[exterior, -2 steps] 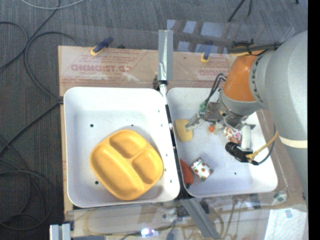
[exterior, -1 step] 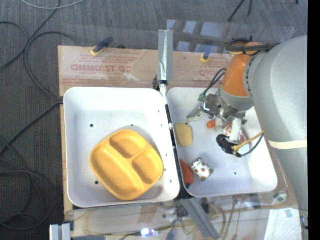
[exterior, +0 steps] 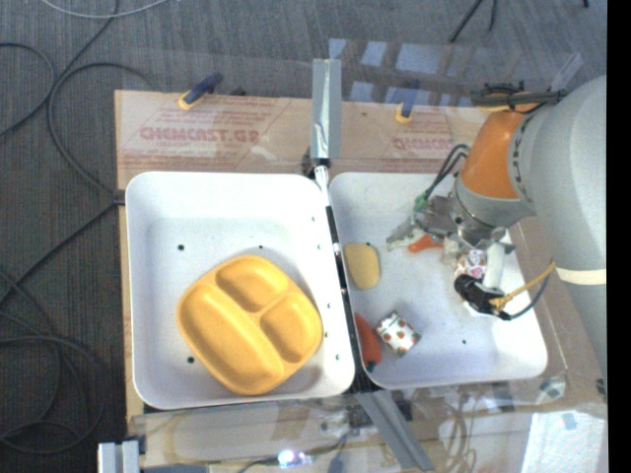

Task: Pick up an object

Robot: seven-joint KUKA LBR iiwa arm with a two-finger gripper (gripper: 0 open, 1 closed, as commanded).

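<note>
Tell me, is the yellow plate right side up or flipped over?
Right side up. The yellow plate lies in the left bin with its three hollow sections facing up, and nothing sits in them.

yellow tray, tan oval, white bins.

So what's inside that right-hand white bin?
The right bin holds a tan oval piece, a small patterned box and a red item. The arm hides part of its floor.
</note>
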